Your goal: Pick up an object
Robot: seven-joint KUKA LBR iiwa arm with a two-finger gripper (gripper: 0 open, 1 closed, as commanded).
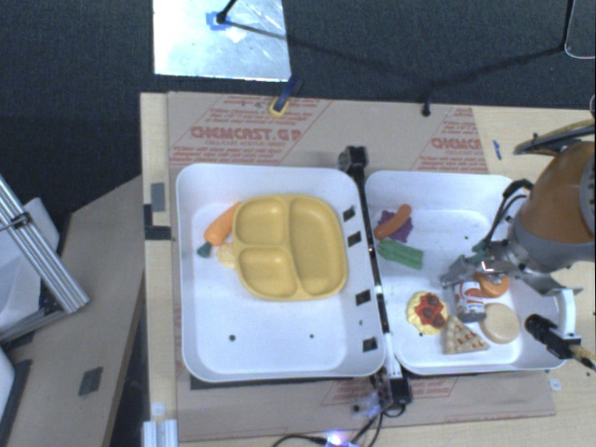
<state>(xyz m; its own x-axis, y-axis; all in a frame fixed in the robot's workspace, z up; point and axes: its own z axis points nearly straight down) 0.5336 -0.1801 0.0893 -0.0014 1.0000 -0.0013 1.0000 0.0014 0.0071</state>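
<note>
My gripper (473, 291) hangs low over the right bin (447, 222), near its right side, just above a small orange and white toy (491, 287). Whether anything sits between the fingers is hidden. Close by lie a round tan cookie (501, 323), a pizza slice (463, 339) and a round yellow and red piece (427, 311). Further left in that bin rest a sausage (399, 218), a purple piece (386, 227) and a green piece (400, 253).
The left bin (200, 343) holds a yellow divided plate (284, 246), with a carrot (220, 225) and a small yellow piece (226, 255) at its left edge. A black divider (365, 250) runs between the bins.
</note>
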